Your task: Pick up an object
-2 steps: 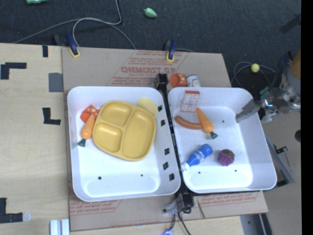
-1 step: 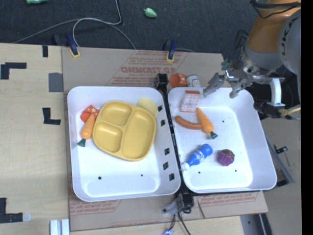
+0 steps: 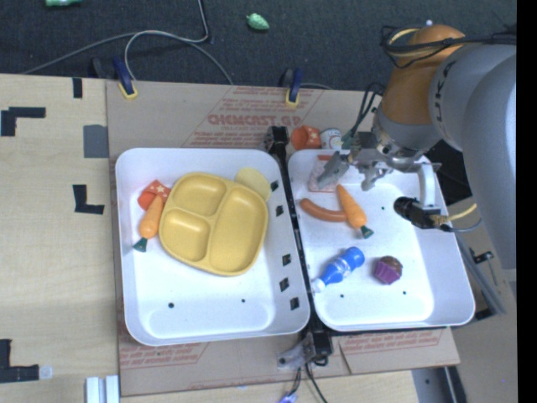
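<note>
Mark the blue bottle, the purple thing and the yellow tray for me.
blue bottle (image 3: 344, 266), camera view, middle of its body.
purple object (image 3: 387, 269), camera view, its centre.
yellow divided tray (image 3: 214, 222), camera view, the ridge between compartments.

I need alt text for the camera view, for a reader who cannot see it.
A grey robot arm's gripper hovers over the right bin, which holds a carrot, sausage, blue bottle and purple ball. The left bin holds a yellow divided plate.
</note>
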`<state>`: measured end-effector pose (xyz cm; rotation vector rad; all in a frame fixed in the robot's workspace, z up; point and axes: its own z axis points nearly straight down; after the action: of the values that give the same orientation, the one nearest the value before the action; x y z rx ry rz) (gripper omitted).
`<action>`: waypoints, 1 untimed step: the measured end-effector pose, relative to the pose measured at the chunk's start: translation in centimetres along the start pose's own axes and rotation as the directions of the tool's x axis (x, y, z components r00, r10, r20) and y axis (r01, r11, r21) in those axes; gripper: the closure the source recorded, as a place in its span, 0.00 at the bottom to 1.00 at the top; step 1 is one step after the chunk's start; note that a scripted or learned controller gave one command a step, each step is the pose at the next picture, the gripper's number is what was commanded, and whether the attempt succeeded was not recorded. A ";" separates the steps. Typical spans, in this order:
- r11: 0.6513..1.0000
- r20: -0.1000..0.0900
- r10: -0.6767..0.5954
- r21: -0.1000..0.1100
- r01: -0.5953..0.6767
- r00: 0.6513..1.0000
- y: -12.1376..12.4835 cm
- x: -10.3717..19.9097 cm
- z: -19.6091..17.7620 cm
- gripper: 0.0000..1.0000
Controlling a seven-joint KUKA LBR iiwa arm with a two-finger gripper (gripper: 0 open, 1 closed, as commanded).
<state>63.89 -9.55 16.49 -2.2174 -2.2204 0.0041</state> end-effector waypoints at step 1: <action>1.000 0.002 0.000 -0.006 0.000 1.000 0.5 -2.9 7.9 0.00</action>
<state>64.35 -12.48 8.62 -2.2218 -2.2245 -0.0005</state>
